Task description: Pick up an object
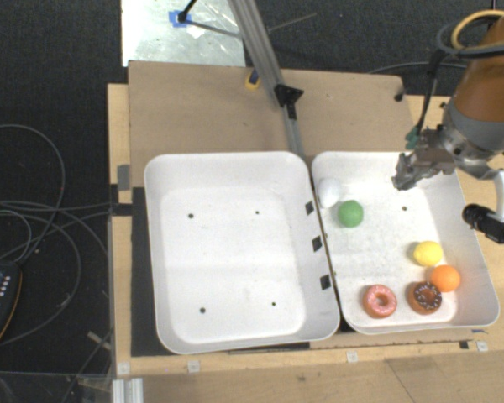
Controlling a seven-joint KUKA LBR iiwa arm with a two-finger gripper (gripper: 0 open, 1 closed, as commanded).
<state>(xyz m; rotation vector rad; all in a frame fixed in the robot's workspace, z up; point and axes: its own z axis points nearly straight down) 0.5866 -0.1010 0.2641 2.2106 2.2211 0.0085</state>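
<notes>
Camera view: gripper (406, 177) hovers over the right bin (479, 313), its jaw state impossible to tell; green ball (350, 214) lies down-left of it.

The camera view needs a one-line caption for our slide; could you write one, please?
KUKA gripper over the right bin, which holds a green ball, lemon, orange and two doughnuts.

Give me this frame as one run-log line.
hand: above right bin, far side | holding: nothing seen | nearest: green ball | left bin

Two bins (235, 170), two doughnuts (380, 300), three balls (350, 214) (green, yellow, orange)
</notes>
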